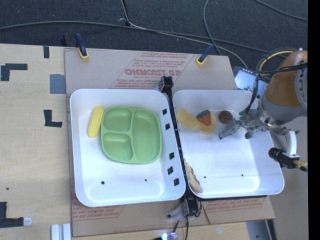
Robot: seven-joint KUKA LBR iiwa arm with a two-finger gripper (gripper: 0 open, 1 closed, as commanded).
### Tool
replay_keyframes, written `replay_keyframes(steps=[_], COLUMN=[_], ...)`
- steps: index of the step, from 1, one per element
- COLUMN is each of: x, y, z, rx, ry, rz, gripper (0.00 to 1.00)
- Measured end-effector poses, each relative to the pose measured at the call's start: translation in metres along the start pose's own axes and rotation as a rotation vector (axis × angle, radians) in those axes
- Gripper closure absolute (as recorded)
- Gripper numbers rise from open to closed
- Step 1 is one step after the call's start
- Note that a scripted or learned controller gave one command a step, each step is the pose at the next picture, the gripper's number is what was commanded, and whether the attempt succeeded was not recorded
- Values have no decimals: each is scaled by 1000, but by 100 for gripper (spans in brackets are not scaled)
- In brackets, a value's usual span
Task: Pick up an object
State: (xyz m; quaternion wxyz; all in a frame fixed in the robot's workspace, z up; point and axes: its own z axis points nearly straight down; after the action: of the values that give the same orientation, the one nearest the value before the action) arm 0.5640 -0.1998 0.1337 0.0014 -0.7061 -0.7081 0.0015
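The pale wooden desk (30,149) looks matt, with a faint grain. On it lies a brown cardboard sheet (145,69), dull and printed in red. The two shallow white plastic bins (82,184) are smooth with a soft sheen. The green divided plastic plate (131,135) looks smooth and slightly glossy, as does the yellow plastic corn cob (95,121) beside it. The yellow toy food piece (187,119) and the small dark brown round piece (225,117) look like smooth plastic. The grey metal gripper (231,130) appears dull. The dark floor covering (60,9) looks rough and cloth-like.
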Motion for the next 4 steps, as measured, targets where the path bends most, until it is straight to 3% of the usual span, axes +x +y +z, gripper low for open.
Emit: replay_keyframes(steps=[1,2,4], x=[1,0,0], y=[1,2,6], z=[51,37,-90], rx=[-4,-9,-10], ry=[-3,-5,-2], rz=[1,1,1], gripper=[0,100,100])
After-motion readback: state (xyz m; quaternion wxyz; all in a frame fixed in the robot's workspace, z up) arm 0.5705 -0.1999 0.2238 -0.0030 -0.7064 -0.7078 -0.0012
